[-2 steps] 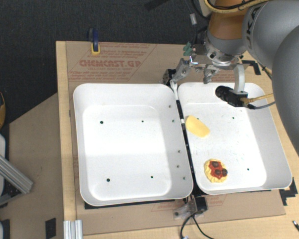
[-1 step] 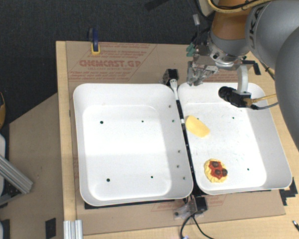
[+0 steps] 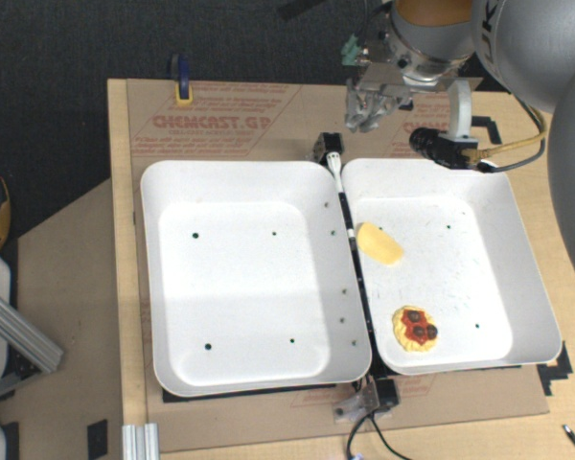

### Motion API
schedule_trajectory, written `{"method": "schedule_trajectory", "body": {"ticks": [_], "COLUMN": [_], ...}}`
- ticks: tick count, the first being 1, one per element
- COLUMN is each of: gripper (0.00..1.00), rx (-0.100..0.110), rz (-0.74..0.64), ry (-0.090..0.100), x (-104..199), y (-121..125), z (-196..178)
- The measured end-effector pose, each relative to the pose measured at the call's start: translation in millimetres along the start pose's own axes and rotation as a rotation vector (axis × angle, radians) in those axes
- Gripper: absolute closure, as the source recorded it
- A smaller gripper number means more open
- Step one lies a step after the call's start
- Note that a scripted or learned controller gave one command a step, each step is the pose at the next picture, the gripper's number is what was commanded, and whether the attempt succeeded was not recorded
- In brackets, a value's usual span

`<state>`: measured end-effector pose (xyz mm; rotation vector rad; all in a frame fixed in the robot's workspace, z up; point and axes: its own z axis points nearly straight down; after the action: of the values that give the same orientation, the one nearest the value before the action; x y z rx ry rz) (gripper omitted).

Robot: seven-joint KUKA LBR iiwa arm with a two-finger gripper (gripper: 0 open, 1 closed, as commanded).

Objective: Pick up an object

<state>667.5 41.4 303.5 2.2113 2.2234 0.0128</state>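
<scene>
Looking down from the camera view, you find the gripper [image 3: 369,113] hanging above the worktop's far edge, just beyond the far rim of the right bin [image 3: 517,257] and over the brown board, not over either tray. You cannot tell from this slant whether the jaws stand open or closed; nothing shows between them.

Your candidates both lie in the right bin. The yellow oval piece [image 3: 379,244] rests near that bin's left wall, close to the seam shared with the left bin [image 3: 172,257], its long axis running slantwise from the far-left toward the near-right. The small pizza toy [image 3: 415,328], round with red spots, sits nearer the bin's near edge, a little right of the oval piece and apart from it.

From the jaws, the oval piece lies toward the worktop's near edge and almost straight in line, so you would judge it the closer target; the pizza toy lies farther along the same way. A grasp across the oval's short width looks the likelier fit, and the nearby wall could crowd one finger.
</scene>
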Motion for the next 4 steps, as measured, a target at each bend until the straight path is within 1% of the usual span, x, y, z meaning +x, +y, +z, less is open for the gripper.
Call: {"method": "schedule_trajectory", "body": {"ticks": [1,2,3,4], "gripper": [1.0,1.0,1.0,1.0], "rx": [0.001,-0.001,0.028,-0.001], "rz": [-0.008,0.013,-0.004,0.008], "ry": [0.005,-0.004,-0.001,-0.001], "x": [110,27,122,92], "y": [-9,1,-49,-28], "z": [-57,-114,30,-60]}}
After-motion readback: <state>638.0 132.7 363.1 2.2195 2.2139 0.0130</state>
